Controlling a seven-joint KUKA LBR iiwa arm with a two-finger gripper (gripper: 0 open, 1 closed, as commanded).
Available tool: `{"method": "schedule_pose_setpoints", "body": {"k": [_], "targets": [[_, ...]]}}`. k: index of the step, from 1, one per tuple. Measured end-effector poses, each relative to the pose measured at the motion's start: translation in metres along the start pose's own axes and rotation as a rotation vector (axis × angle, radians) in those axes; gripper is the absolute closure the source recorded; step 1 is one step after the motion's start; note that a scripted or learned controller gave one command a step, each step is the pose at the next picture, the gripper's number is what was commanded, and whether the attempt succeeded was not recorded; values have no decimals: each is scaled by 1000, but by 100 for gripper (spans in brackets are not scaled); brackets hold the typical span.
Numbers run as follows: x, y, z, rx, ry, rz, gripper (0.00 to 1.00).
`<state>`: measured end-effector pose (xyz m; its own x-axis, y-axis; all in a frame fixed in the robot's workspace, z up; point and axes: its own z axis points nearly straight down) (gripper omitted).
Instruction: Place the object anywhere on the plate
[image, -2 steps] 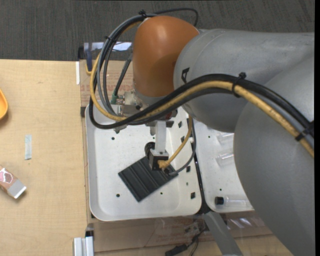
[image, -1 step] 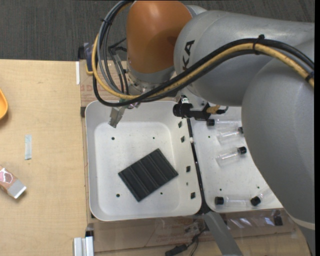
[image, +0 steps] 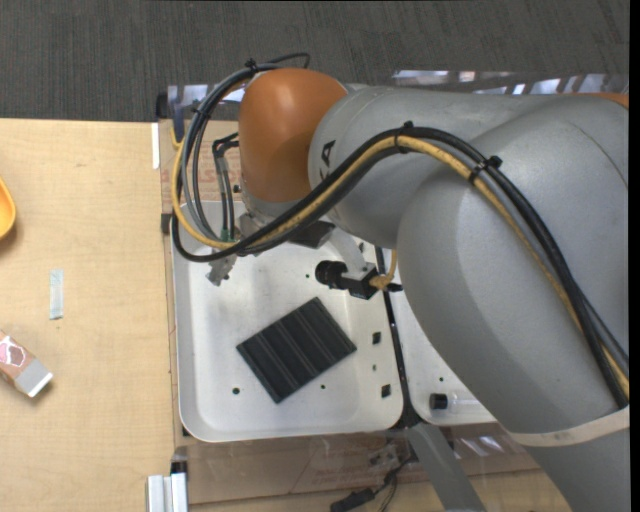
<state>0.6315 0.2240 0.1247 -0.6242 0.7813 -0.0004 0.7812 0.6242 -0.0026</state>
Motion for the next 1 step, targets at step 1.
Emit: {"method": "schedule_pose_setpoints", "body": {"k": [1], "targets": [[5,-20,34,1,0,401,0]]}}
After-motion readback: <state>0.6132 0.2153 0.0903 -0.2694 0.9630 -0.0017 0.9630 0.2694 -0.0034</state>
